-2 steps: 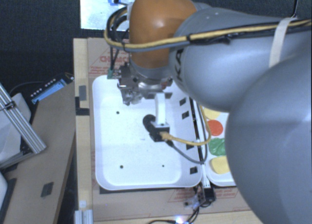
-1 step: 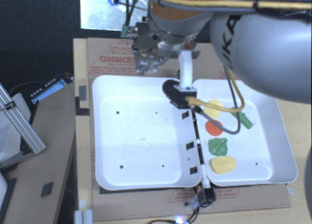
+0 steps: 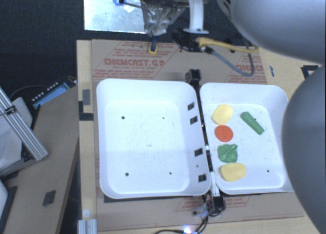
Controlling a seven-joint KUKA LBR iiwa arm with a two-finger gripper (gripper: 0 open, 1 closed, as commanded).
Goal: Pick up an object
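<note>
The grey arm [image 3: 270, 8] blocks the right bin's [image 3: 277, 95] far corner. Fingers [image 3: 155, 26] blurred up top, can't tell their state. Red disc [image 3: 224, 133] lies well apart, among the yellow and green pieces.

Five objects [image 3: 224, 134] in right bin [image 3: 275, 95]

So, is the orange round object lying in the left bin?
No, the orange round object lies in the right bin.
</note>
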